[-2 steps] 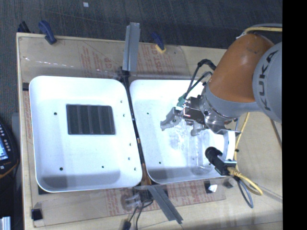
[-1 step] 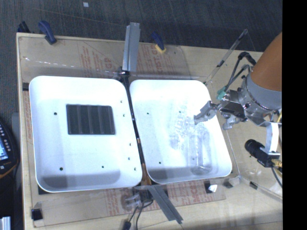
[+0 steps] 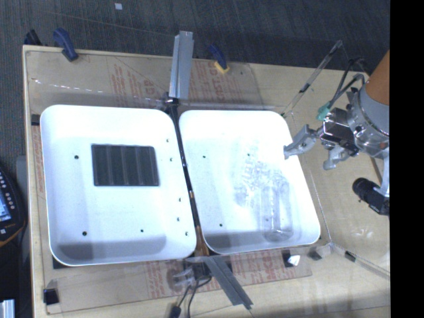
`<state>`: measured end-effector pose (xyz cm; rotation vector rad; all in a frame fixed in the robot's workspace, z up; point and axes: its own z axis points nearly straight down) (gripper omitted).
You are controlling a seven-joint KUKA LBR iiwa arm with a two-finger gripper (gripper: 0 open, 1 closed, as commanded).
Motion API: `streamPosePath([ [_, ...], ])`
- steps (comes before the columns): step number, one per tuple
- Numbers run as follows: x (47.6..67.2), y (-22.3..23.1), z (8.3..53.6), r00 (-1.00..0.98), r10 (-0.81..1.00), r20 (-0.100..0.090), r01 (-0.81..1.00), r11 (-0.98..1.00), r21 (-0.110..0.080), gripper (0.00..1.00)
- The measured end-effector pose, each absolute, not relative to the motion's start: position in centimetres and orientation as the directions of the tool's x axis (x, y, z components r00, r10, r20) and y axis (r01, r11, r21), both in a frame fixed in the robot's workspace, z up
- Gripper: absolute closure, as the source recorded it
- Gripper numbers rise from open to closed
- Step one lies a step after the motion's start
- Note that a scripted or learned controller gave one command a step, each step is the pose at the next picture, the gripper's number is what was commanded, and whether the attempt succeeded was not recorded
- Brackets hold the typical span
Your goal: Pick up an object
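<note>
Clear plastic bottle (image 3: 273, 204) lies at eight o'clock from the jaws (image 3: 317, 148) — long axis twelve-to-six; jaws apart, empty.

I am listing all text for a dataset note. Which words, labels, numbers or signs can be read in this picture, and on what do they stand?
None can be read.
Red printed lines on the clear sheet over the bench: too blurred to read.
Same red print on the sheet's front edge: too blurred.
Lit screen at the left edge: too small to read.
</note>
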<state>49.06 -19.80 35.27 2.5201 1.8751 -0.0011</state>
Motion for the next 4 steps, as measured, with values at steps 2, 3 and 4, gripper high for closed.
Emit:
streamPosePath([
  [2, 48.4, -20.2, 31.4, 0.084, 0.997, -0.001, 0.997, -0.084, 0.002, 0.0],
  [3, 49.4, -20.2, 23.2, -0.037, 0.999, 0.0, 0.999, 0.037, -0.003, 0.0],
  [4, 47.7, -19.9, 28.2, -0.085, 0.996, -0.001, 0.996, 0.085, 0.001, 0.0],
])
